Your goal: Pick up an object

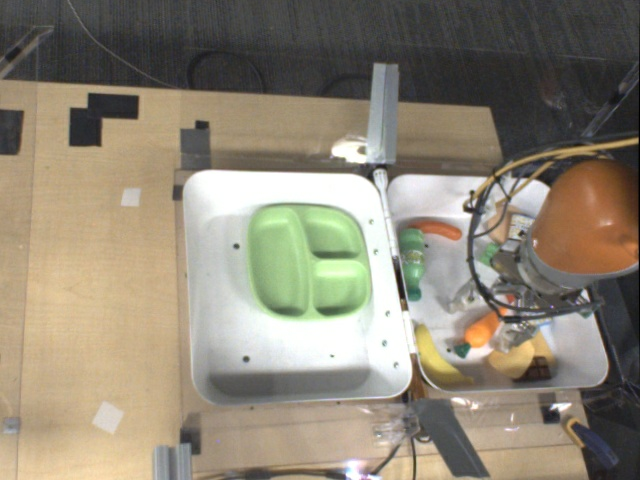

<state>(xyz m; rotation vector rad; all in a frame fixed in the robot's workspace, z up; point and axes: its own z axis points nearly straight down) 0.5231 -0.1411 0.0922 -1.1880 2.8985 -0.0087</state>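
A: Bench (pixel 90 298) first, then the two white bins. The left bin (pixel 215 358) carries a green divided plate (pixel 306 260) near its middle. The right bin (pixel 440 190) holds the small stuff, and the arm (pixel 590 218), with its orange band, hangs over that bin's 3 o'clock side.

B: And the claw?

A: The claw (pixel 505 318) is low in the right bin, under a tangle of cables. Whether it is wide, narrow or holding anything, I cannot tell; the wrist hides that part.

B: What's closest to pick?

A: A small orange carrot (pixel 481 331) lies just beside the claw, at about its 8 o'clock. Its long axis seems to run from 1 to 7 o'clock, with a green tip at the lower end. A banana (pixel 436 358) curves along the bin's 7 o'clock corner, farther off at the claw's 8 o'clock. A yellowish piece (pixel 512 362) sits at the claw's 6 o'clock.

B: The rest?

A: A green bottle (pixel 411 258) stands near the bin's left wall at 10 o'clock from the claw, and an orange-red chili (pixel 438 229) lies above it. I'd judge the carrot the likely target, needing only a short shift toward 8 o'clock.
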